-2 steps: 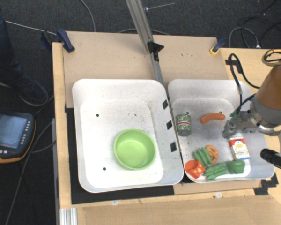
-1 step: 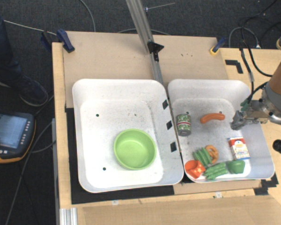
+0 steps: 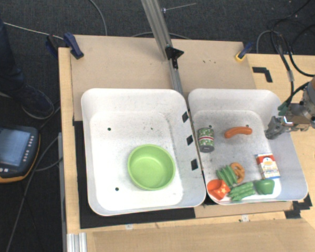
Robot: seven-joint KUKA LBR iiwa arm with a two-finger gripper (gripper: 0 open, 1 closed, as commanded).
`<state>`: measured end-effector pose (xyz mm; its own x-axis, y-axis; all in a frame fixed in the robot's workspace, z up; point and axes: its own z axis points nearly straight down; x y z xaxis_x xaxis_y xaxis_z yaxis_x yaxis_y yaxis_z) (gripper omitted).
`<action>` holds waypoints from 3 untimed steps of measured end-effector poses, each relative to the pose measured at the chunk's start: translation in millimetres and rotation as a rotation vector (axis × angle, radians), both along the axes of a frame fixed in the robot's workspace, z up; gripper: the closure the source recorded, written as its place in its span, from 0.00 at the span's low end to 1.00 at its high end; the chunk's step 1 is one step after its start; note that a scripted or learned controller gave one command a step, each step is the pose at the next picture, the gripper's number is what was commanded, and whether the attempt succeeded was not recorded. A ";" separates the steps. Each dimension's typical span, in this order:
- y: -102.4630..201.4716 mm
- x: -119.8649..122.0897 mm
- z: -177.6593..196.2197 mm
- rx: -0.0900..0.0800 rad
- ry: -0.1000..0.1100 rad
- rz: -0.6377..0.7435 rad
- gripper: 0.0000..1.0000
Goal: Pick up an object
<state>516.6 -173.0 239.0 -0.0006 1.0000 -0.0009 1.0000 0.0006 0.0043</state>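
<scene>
The left bin (image 3: pixel 94 109) holds one light green bowl (image 3: pixel 151 166), round and upright, near its front. In the right bin (image 3: pixel 236 96) a small green can (image 3: pixel 205 139) stands close to the left wall. Beside it, toward the back, lies an orange sausage (image 3: pixel 238 132). At the front lie a red pepper (image 3: pixel 217 189), green bean pods (image 3: pixel 232 181), a brown pretzel (image 3: pixel 238 170) and a green pepper (image 3: pixel 264 186), all close together. A small carton (image 3: pixel 268 166) with red and white print lies just behind the green pepper. The gripper (image 3: pixel 275 127) is over the right rim of this bin, with nothing between its fingers; whether they are apart or together I cannot tell.
</scene>
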 end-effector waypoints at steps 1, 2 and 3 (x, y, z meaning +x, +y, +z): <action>47.6 0.3 8.2 0.002 0.003 0.004 1.00; 103.5 4.8 16.5 0.002 0.003 0.005 1.00; 154.1 7.7 2.8 0.002 0.005 0.004 1.00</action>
